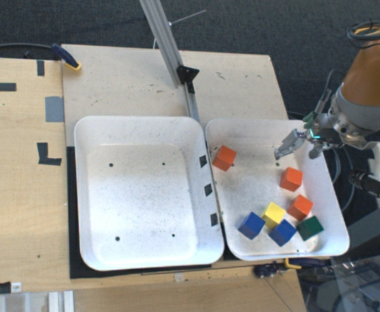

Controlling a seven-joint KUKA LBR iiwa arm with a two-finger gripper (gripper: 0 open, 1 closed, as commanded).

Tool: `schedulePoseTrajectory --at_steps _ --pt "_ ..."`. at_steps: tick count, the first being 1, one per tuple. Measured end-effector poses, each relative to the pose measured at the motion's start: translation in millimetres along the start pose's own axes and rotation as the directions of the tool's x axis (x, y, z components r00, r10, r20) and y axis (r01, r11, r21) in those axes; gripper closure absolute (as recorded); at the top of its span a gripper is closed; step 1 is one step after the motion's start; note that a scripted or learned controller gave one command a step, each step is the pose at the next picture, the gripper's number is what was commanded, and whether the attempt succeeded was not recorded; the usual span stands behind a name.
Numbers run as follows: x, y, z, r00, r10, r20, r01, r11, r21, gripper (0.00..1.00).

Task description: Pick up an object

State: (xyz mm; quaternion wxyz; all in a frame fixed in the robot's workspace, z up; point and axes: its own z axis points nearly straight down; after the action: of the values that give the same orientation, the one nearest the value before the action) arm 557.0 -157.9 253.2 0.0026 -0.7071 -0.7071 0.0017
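Hovering with fingers apart, the claw (298,144) hangs just above-right of an orange cube (291,179)

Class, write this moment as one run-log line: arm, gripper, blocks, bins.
arm: reaching in from right | gripper: over right bin, holds nothing | nearest: orange block | blocks: all six in right bin | left bin: no blocks

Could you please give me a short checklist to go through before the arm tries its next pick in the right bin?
1. Gripper above the right bin: ok.
2. Nothing between the fingers: ok.
3. Orange cube just below the gripper stands apart from the others: ok.
4. Yellow cube free of neighbours: not ok, blue cubes crowd it.
5. Gripper height over the bin floor: cannot tell.
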Motion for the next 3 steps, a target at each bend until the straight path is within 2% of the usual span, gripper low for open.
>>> schedulePoseTrajectory --at_steps 1,3 --pt "0 1 -3 1.0 -0.002 0.001 0.002 1.0 -0.005 0.0" --pt "-4 2 121 1.0 0.0 0.001 0.0 1.0 0.002 0.0"
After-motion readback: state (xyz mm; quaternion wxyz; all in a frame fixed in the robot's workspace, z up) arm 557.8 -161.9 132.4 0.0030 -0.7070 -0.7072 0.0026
